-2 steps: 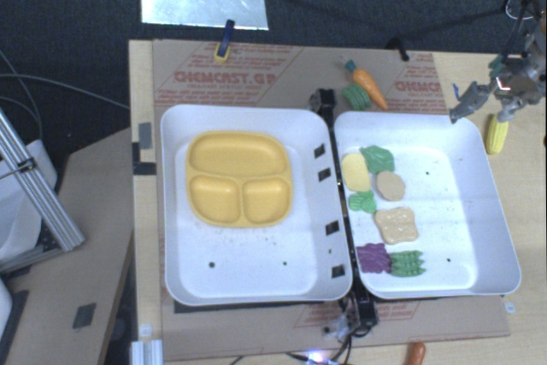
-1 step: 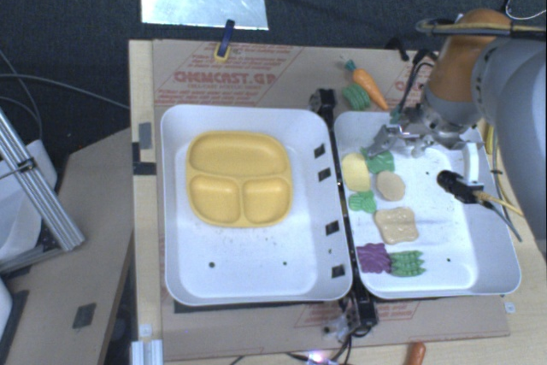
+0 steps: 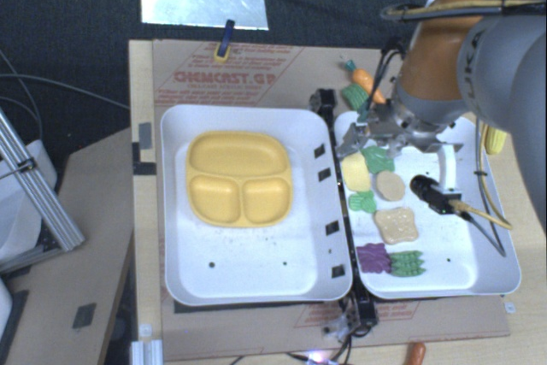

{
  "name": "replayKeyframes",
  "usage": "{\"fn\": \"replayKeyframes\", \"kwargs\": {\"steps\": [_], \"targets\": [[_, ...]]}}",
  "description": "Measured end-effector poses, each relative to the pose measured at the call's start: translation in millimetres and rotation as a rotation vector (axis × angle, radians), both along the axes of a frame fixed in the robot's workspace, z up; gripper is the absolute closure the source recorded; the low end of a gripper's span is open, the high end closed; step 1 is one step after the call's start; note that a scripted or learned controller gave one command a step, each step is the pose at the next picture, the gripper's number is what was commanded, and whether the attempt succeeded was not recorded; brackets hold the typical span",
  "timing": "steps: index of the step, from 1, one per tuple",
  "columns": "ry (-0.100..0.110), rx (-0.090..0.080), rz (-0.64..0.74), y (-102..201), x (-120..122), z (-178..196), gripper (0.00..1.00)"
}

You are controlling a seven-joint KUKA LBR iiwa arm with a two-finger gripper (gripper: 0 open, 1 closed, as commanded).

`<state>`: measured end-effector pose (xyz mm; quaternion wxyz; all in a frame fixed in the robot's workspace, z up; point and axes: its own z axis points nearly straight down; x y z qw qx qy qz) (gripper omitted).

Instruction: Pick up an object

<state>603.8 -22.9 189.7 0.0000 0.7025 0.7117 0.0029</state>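
Note:
My gripper [image 3: 373, 139] hangs low over the back left part of the right bin [image 3: 479, 265], under the grey wrist with its orange band. Just beneath and in front of it lie a green leafy toy [image 3: 379, 159] and a pale yellow toy [image 3: 355, 174]. Further forward are a round beige piece [image 3: 391, 186], a small green piece [image 3: 362, 202], a slice of toast [image 3: 397, 225], purple grapes [image 3: 373, 257] and a green pea pod [image 3: 408, 263]. I see nothing lifted by the gripper.
The left bin [image 3: 256, 269] holds a yellow divided plate [image 3: 238, 178]. A carrot [image 3: 362, 79] and a green toy [image 3: 355, 96] sit at the right bin's back edge. A yellow item [image 3: 493, 139] lies by its right wall, partly behind the arm.

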Motion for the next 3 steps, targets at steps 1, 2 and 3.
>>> {"fn": "replayKeyframes", "kwargs": {"steps": [1, 2, 3], "targets": [[0.0, -0.003, -0.009, -7, 2, 6, 1.0], [0.001, -0.003, -0.009, -7, 2, 6, 0.0], [-0.002, -0.003, -0.007, -7, 3, 17, 1.0]]}}
